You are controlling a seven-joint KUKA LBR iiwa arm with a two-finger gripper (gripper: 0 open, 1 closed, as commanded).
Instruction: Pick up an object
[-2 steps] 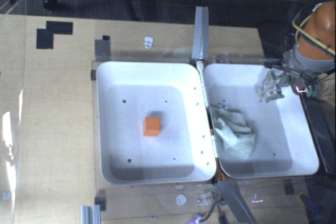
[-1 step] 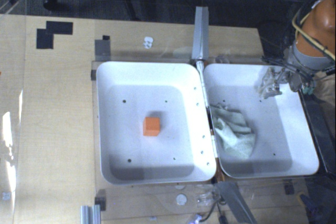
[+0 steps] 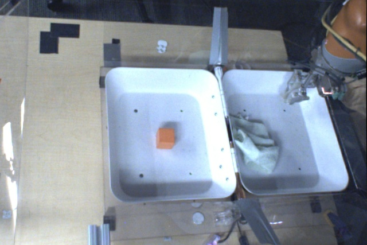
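Nearest the lens, low in the frame: front rims of two shallow white bins, smooth moulded plastic with rounded corners, set side by side on a pale wood-grain table (image 3: 57,152). Left bin (image 3: 117,123): one small orange cube (image 3: 166,138), matte, crisp-edged, flat on the floor just left of centre. Right bin (image 3: 332,146): a crumpled pale cloth (image 3: 255,143), soft and folded over itself, against the left wall beside the divider. Upper right of the frame: grey arm with orange band (image 3: 347,20) reaching in, tool (image 3: 295,89) poised over the upper right part of the right bin, well apart from the cloth and farther still from the cube. Nothing visibly held; finger spread too small and blurred to judge, so cannot tell. Step in hand, by the look of it: approach, no grasp begun. Next move likely calls for travel down-left to the cloth, then a descent and a pinch on a raised fold; limp fabric may slip, while the rigid cube would offer flat parallel faces
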